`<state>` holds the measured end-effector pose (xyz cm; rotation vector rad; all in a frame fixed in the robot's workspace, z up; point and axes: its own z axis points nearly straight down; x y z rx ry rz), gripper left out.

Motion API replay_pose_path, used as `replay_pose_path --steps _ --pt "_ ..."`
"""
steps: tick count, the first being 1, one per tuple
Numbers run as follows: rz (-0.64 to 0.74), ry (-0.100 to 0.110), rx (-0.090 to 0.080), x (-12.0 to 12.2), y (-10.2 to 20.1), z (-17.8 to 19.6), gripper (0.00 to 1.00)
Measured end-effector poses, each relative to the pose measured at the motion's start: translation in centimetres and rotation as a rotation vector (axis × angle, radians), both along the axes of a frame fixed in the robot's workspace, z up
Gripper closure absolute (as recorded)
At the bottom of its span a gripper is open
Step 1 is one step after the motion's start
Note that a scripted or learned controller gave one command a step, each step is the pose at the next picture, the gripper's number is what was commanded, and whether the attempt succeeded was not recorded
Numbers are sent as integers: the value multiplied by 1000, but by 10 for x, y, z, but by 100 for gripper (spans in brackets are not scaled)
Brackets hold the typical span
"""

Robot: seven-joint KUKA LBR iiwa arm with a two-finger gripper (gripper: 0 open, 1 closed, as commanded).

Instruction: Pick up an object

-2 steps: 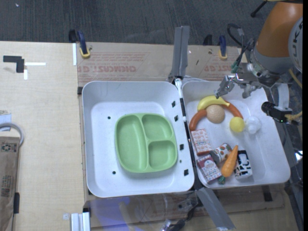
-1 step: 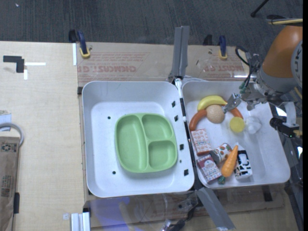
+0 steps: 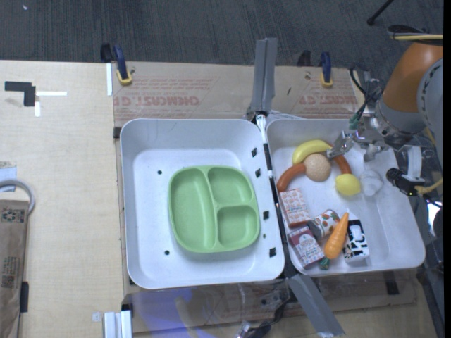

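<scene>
The right bin point(image 3: 394, 248) holds a yellow banana point(image 3: 310, 148), a tan egg-shaped ball point(image 3: 317, 167), a red-orange sausage point(image 3: 287, 177), a yellow lemon point(image 3: 347, 184), an orange carrot point(image 3: 336, 236), two red-and-white packets point(image 3: 293, 205), a small can point(image 3: 323, 223) and a black-and-white carton point(image 3: 356, 241). My gripper point(image 3: 350, 141) hangs low over the far part of this bin, just right of the banana and above the lemon. The grey wrist and orange band point(image 3: 412, 79) lie behind it, up and to the right.
In the left bin point(image 3: 141, 189) lies a green three-compartment plate point(image 3: 213, 208). A grey divider post point(image 3: 264, 76) rises between the bins at the back. Clamps point(image 3: 121, 67) hold cardboard behind the bins. A clear wrinkled object point(image 3: 371, 182) lies right of the lemon.
</scene>
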<state>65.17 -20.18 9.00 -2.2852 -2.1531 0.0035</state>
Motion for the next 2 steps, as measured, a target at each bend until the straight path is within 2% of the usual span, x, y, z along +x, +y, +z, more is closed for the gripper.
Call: replay_pose_path --steps 1,2 --pt "4 2 -1 1 1 7 100" --pt "59 0 0 8 59 104 100"
